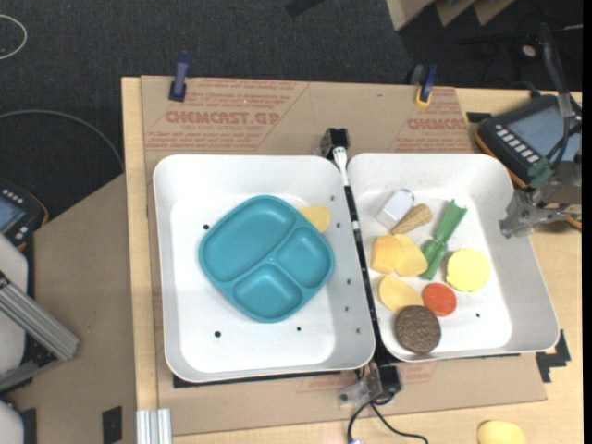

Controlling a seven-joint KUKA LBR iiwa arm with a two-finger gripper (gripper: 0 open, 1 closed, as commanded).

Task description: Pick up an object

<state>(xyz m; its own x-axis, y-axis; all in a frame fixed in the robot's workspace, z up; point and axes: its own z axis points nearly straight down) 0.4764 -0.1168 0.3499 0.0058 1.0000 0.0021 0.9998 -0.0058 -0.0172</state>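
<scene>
The two-finger gripper [520,218] is seen at the right edge of the right white bin [490,176], just outside its rim. Nothing is held in it. Whether it is open or closed cannot be told at this resolution.

The candidate objects are clustered in the right white bin, to the gripper's left. The round yellow disc [468,270] is the nearest, set below and left of it. The green elongated plastic piece [443,231] lies tilted just beyond, beside a tan cone-shaped item [413,218] and a small white block [395,204]. Two orange-yellow lumps [398,255] are noted further left, with a red round piece [439,299] and a brown round disc [418,328] toward the front.

A teal divided plastic tray [266,258] is recorded in the left white bin [180,248], well apart from the gripper.
</scene>
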